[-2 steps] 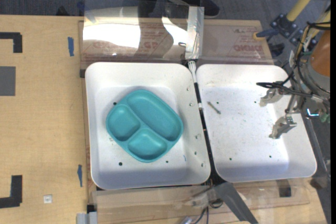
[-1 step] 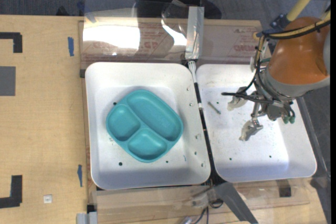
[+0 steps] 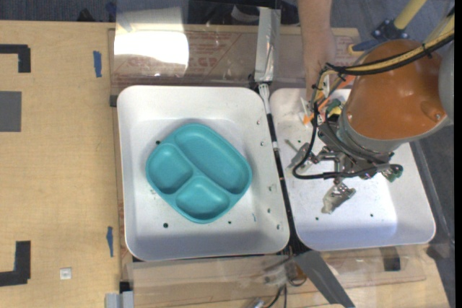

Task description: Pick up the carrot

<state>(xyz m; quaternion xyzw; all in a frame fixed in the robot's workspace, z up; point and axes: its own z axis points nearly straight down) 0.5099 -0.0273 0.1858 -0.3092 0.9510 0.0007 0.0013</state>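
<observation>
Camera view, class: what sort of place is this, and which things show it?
Probably a robotics lab or test bench: a robot arm with loose cabling reaches over two white bins, with blue tape marks on the wooden bench.

The arm (image 3: 393,94) covered the right bin (image 3: 375,223) from its centre towards 12 and 1 o'clock, hiding that part of the floor and the far rim. The arm itself was cut off by the frame edge at 3 o'clock. The pincer (image 3: 338,197) appeared small and blurred; its finger state could not be determined. At 12 o'clock, a person (image 3: 317,3) was cut off by the top edge. The counter (image 3: 58,155) ran out of frame at 9 o'clock.
</observation>
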